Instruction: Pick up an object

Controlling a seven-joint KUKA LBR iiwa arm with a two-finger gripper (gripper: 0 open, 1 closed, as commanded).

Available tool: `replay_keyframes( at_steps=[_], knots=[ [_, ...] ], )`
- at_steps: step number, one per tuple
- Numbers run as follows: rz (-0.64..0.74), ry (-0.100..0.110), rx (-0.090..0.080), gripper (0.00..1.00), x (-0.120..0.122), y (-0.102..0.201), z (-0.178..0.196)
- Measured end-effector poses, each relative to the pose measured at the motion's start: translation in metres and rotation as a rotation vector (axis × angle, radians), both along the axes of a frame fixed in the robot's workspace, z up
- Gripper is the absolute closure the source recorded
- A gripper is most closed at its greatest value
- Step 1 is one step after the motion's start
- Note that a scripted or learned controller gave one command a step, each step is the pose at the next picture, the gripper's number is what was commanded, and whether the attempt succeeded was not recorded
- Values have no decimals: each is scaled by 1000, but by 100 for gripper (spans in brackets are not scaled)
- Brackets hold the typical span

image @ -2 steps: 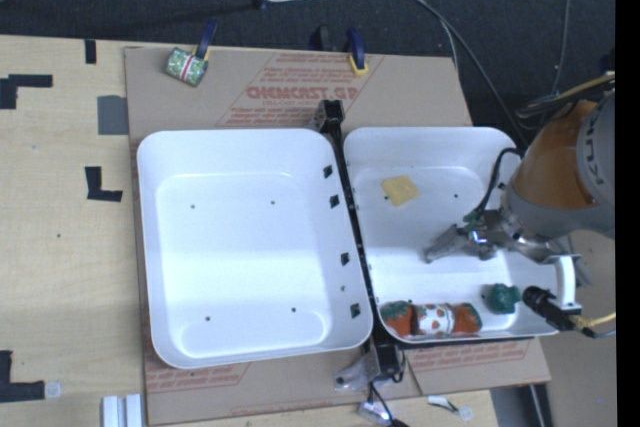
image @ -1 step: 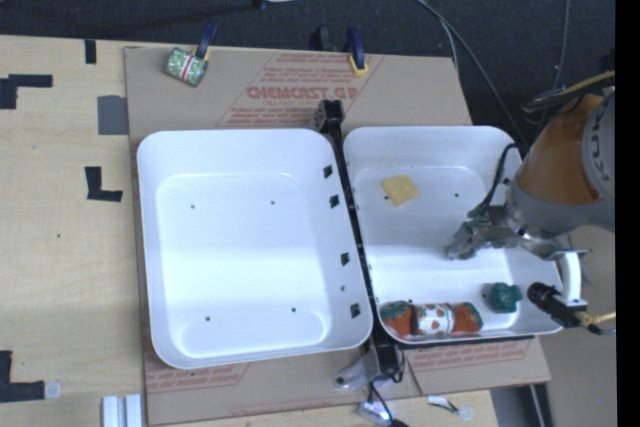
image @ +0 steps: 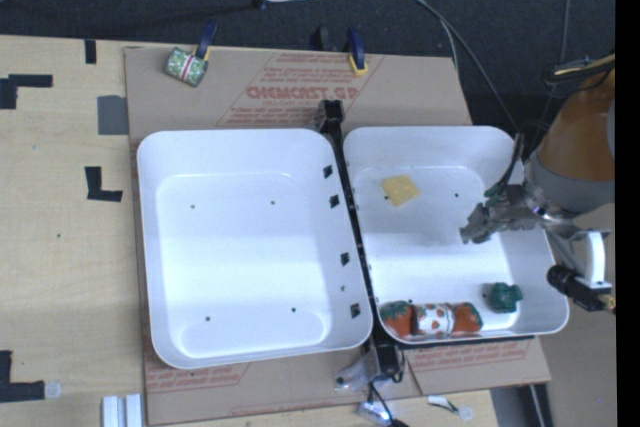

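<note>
The right bin [image: 440,140] holds a flat yellow piece [image: 400,190] near its far middle. A small green object [image: 502,296] lies by its near right corner. A row of red, white and orange items [image: 432,319] rests against the near wall. My gripper [image: 478,229] hangs over the right side of this bin, above the floor between the yellow piece and the green object. It is apart from both, and I see nothing in it.
The left bin [image: 160,155] sits beside the right one, with a black divider [image: 345,225] between them. A small green-patterned block [image: 186,66] lies on the cardboard behind the bins. Blue clamps [image: 355,50] grip the cardboard's far edge.
</note>
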State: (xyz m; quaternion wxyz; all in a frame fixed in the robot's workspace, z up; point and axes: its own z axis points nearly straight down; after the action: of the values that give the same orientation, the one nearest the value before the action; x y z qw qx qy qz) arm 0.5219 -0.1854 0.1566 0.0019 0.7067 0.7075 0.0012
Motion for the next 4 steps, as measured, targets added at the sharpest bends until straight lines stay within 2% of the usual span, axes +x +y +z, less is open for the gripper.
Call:
replay_keyframes(
  at_steps=[2, 3, 4],
  knots=[
    [0, 1, 0, 100, -6, 4, 89],
    [4, 4, 2, 100, 16, 53, 96],
    [3, 6, 2, 100, 32, 103, 80]
  ],
)
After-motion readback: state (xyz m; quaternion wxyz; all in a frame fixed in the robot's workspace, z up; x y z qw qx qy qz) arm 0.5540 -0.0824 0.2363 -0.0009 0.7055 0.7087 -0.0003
